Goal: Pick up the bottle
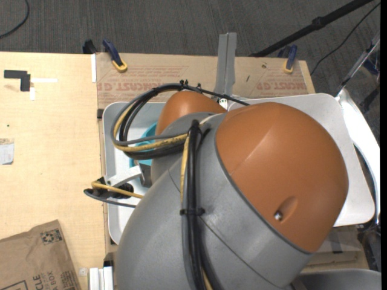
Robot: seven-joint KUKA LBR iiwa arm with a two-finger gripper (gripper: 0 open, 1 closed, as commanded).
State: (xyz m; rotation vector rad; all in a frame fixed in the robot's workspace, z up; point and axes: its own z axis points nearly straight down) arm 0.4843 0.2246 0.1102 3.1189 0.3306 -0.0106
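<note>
1. One big arm blocks most of what I can see: its grey body and orange dome sit nearest the camera, reaching over the bins from the right.
2. Black and yellow cables loop off the arm on its left side and hang over the left bin.
3. Past the dome, a second orange part of the arm points down into that left bin; the gripper lies under it, hidden, so I cannot tell how far it is open or whether it has hold of anything.
4. Just left of that spot I see a patch of teal in the bin, too covered to name; I cannot tell where the bottle is.
5. To the right of the arm, the right bin shows its white rim.
6. Farther off lies brown cardboard, held by clamps.
</note>
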